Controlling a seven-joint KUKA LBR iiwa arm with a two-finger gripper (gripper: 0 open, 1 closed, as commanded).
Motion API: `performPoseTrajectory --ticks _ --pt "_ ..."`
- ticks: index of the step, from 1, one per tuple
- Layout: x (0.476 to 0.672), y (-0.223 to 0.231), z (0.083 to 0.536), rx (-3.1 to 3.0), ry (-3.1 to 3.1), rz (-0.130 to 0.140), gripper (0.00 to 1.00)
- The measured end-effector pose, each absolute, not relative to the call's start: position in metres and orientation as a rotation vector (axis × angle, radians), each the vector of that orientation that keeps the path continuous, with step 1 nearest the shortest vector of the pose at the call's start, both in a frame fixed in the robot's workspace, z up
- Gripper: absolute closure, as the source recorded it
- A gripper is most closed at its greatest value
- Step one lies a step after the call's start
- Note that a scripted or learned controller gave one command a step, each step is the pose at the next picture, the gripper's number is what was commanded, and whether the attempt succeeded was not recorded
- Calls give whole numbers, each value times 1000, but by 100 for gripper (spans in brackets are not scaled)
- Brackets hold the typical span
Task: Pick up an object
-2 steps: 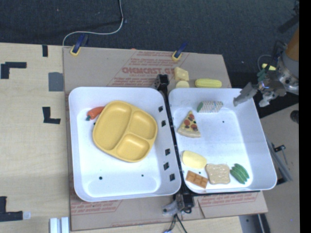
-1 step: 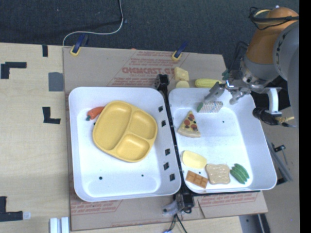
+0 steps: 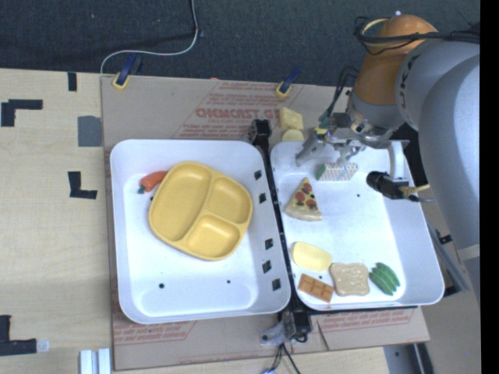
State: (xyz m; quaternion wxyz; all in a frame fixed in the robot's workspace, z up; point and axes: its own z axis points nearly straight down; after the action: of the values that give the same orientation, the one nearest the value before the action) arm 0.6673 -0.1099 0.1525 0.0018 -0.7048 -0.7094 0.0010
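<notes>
My gripper hangs over the far end of the right bin, under the orange wrist band. Just below it lies a small pale ridged item; whether they touch I cannot tell. A pizza slice toy lies a little nearer and to the left of the gripper. Along the bin's near edge sit a pale yellow piece, a brown waffle, a slice of toast and a green vegetable.
The left bin holds a yellow divided plate with an orange-red carrot tucked at its far left. Two yellow blocks lie on the cardboard behind the bins. A black divider runs between the bins.
</notes>
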Motion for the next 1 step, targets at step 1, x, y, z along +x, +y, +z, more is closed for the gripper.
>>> performPoseTrajectory --ticks 1 --pt "663 -108 131 -2230 -2236 -17 0"
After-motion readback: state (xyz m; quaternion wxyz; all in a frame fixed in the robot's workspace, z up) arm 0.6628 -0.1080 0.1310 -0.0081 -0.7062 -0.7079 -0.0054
